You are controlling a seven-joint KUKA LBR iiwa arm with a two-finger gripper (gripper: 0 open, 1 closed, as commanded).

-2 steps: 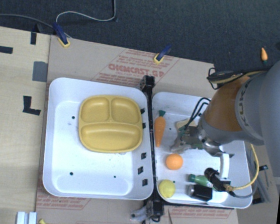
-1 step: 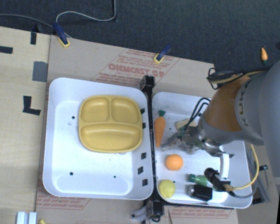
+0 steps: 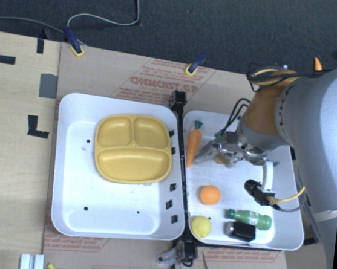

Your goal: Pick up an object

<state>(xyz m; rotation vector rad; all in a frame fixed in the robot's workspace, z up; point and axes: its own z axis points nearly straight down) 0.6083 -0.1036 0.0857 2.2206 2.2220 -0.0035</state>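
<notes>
Carrot [image 3: 193,143] just left of claw [image 3: 210,152], possibly touching fingertip.

- 2 bins sit side by side on the bench [image 3: 7,160]: the left bin [image 3: 65,209] and the right bin [image 3: 284,233].
- A divided plate [image 3: 134,147] lies in the left bin, toward its far half.
- In the right bin, a carrot [image 3: 193,145] lies along the left wall at the far end.
- An orange [image 3: 210,195] sits nearer, about mid-bin.
- A lemon [image 3: 200,226] rests in the near left corner.
- A bottle [image 3: 249,219] lies right of the lemon, with a small dark object [image 3: 242,231] just in front of it.
- The gripper [image 3: 224,151] hangs over the bin's far part, just right of the carrot.
</notes>
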